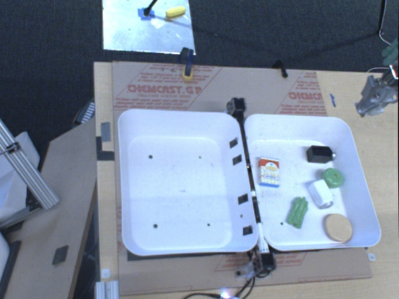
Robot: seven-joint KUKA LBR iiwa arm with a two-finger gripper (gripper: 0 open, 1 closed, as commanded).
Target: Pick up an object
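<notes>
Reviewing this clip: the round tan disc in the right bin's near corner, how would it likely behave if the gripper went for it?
The tan disc lies flat and low, so fingers would probably struggle to get around its edge. It looks rigid, perhaps wood or cork, so likely light. It sits close to the right bin wall and near the white object, so a push may jam it rather than roll it.

The gripper (pixel 376 98) appears at the far right edge of the camera view, in the upper part of the frame. It is a grey metallic assembly, seen from above at a slant, and its lower end points down and to the left. A short piece of the wrist behind it runs off the right edge. Its outline is small and blurred, so finer detail cannot be made out.
</notes>
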